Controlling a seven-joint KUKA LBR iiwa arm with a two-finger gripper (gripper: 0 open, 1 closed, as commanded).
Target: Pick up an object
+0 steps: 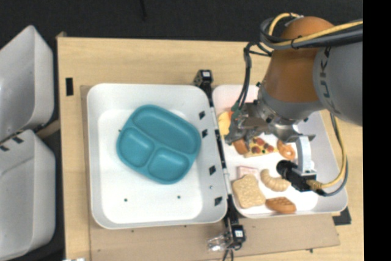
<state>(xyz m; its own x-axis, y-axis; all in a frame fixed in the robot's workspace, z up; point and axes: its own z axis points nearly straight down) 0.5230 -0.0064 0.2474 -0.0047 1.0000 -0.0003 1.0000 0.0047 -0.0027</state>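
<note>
My gripper point(242, 131) hangs low over the left part of the right bin point(330, 208), under the orange wrist band. It sits right above a cluster of toy foods: a yellow piece point(224, 123) and a pizza-like slice point(261, 146). A bread slice point(248, 191), a croissant-like roll point(272, 180), a small orange pastry point(286, 149) and an orange-brown piece point(280, 205) lie nearer the front of the bin. Nothing shows clearly between the fingers.
The left bin point(98, 192) holds a teal divided plate point(159, 143). A ridge with black clips point(215, 150) separates the two bins. A black cable fitting point(295, 175) and a yellow cable hang from the arm over the right bin.
</note>
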